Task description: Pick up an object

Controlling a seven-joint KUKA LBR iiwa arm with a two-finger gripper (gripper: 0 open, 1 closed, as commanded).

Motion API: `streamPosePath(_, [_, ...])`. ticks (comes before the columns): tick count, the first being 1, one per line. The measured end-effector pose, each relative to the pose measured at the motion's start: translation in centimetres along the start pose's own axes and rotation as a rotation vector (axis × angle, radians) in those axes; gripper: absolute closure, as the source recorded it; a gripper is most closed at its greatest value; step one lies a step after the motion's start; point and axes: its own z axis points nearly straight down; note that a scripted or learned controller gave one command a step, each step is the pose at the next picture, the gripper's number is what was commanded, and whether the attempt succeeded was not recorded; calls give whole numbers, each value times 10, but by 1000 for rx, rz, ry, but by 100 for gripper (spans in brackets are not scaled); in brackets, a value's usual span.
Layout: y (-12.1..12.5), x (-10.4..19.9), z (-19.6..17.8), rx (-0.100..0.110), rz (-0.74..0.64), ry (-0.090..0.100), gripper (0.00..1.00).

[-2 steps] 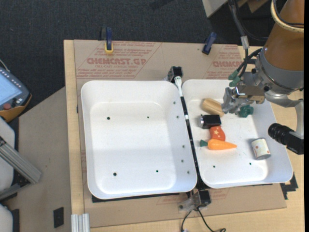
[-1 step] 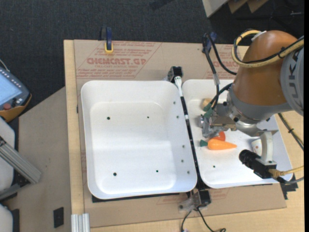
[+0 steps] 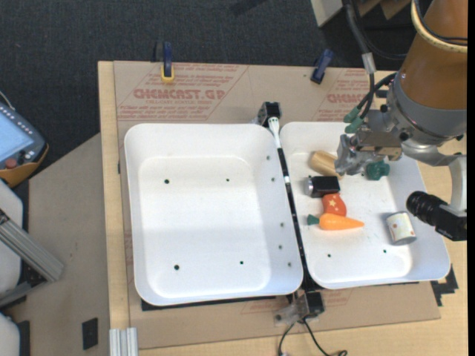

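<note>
Gripper [image 3: 355,162] hangs low over the right bin [image 3: 371,273], beside the cork [image 3: 322,159]; you cannot tell its jaw state. Carrot [image 3: 341,224] lies nearer.

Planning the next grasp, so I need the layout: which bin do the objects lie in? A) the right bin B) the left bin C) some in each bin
A: the carrot, the black block, the cork and the white cylinder all lie in the right bin, under the gripper.
</note>
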Motion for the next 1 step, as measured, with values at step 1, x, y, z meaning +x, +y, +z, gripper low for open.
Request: streamPosePath(1, [-1, 42, -12, 12, 0, -2, 100])
